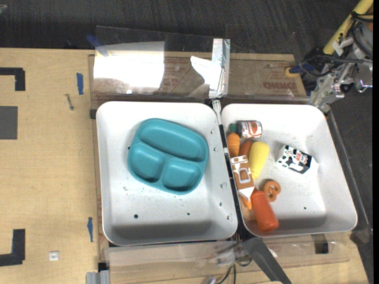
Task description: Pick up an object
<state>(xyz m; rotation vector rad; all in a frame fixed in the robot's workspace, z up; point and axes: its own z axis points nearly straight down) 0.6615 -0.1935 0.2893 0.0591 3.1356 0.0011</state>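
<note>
The left bin holds a teal divided plate. Several small objects lie along the left side of the right bin. These are a small can with a red and white label, an orange carrot-like piece, a yellow oblong toy, an orange and white carton, a small orange ring and an orange-red bottle. A black and white patterned item lies apart, nearer the bin's middle.
A clear plastic panel stands behind the bins on the wooden bench. Cables and metal gear with a yellow part crowd the top right corner. A ridge where the two bin rims meet separates the bins.
</note>
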